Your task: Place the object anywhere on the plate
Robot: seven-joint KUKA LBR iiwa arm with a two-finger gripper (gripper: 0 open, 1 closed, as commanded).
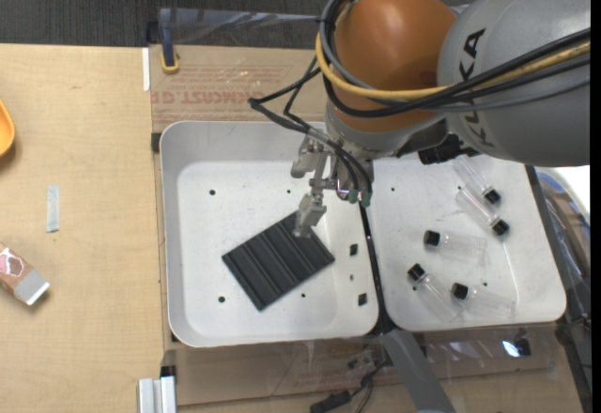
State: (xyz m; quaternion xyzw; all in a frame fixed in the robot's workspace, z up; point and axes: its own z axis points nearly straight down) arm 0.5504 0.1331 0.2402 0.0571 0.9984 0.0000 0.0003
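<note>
Fig.: gripper [310,214] at frame centre, tip just above dark ribbed plate [278,261] in left bin [188,242]. Grip state: can't tell. Clear tubes [474,200] lie in right bin [535,298]. Risk: arm descends w/ nothing held; plate gets nudged.

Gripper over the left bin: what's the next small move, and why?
Probably a short lift straight up. The gripper sits right at the upper edge of the dark ribbed plate in the left bin, and I can't make out anything between its fingers. The small clear tubes lie in the right bin.
</note>
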